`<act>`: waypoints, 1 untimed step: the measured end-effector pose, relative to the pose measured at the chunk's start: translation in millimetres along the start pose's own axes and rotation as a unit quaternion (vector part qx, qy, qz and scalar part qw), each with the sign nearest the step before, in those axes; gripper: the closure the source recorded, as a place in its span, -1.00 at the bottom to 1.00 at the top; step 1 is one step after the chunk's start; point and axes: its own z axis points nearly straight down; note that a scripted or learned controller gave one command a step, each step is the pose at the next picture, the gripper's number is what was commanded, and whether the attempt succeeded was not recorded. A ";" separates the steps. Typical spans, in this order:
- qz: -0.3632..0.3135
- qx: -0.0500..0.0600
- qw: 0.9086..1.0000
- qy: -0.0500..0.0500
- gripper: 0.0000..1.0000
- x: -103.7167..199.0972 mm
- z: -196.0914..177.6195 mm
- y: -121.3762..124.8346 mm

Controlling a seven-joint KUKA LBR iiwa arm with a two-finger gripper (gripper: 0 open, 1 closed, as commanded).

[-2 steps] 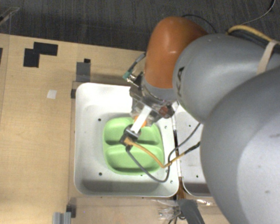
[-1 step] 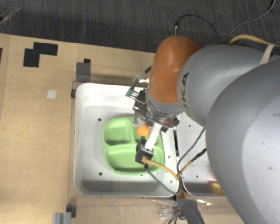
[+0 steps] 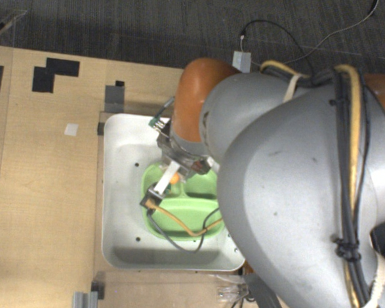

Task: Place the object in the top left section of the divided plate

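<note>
A green divided plate point(image 3: 194, 217) lies in the left white bin point(image 3: 120, 198); the arm hides its right side. My gripper point(image 3: 178, 167) hangs over the plate's upper left part, low and close to it. Just under the gripper a small orange thing point(image 3: 175, 179) shows against the green. I cannot tell whether it is held or resting on the plate. A raised ridge point(image 3: 199, 196) divides the plate's upper and lower sections.
The large grey arm point(image 3: 295, 190) with its orange band point(image 3: 197, 91) covers the right half of the scene, including the second bin. Bare white floor of the left bin point(image 3: 126, 158) lies left of the plate. Black marks point(image 3: 53, 73) sit on the wooden bench at far left.
</note>
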 end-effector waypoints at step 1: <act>-0.102 0.003 0.995 -0.005 1.00 8.5 -92.3 -25.6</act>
